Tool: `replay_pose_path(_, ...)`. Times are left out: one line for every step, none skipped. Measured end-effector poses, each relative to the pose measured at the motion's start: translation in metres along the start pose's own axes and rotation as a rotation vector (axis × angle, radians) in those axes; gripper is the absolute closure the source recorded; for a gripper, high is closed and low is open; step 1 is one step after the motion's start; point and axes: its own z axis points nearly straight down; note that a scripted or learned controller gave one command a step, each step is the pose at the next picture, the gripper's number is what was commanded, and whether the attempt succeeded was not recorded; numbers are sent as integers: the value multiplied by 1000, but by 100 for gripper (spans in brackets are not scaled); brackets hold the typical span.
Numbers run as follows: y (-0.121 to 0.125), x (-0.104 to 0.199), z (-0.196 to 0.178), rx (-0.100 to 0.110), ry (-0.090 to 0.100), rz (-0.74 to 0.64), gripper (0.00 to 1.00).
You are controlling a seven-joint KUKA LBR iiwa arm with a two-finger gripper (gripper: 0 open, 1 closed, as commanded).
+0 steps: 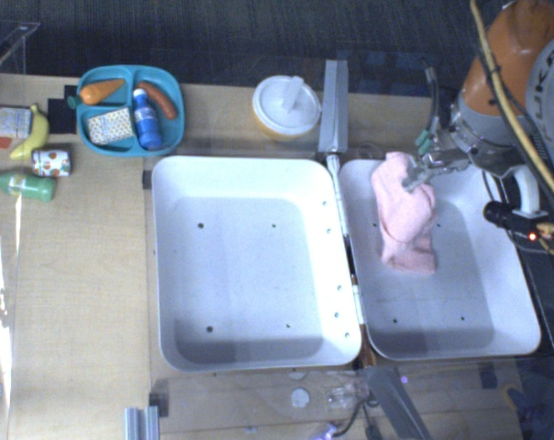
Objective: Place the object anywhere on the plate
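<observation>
A pink cloth [404, 214] hangs bunched and stretched lengthwise over the upper middle of the right bin [497, 337]. My gripper [416, 176] reaches in from the right and is shut on the cloth's upper right edge, with a fold pinched between its fingers. The blue divided plate [171, 90] sits on the bench at the far left, beyond the left bin. It holds a carrot [103, 91], a sausage [160, 102], a blue bottle [147, 125] and a cracker-like piece [109, 126].
The left bin [240, 255] lies between the cloth and the plate. A white lidded cup [286, 104] stands behind the bins by the metal divider post [332, 108]. A banana [34, 131], a small can [50, 161] and a green bottle [20, 185] lie at the bench's left edge.
</observation>
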Motion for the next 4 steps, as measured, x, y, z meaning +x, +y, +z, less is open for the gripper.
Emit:
replay_pose_path(-11,50,8,1,2,-402,100)
replay_pose_path(-17,103,16,0,2,-802,100)
replay_pose_path(-16,151,20,-2,2,-1202,100)
replay_pose_path(-17,210,13,-3,2,-1350,100)
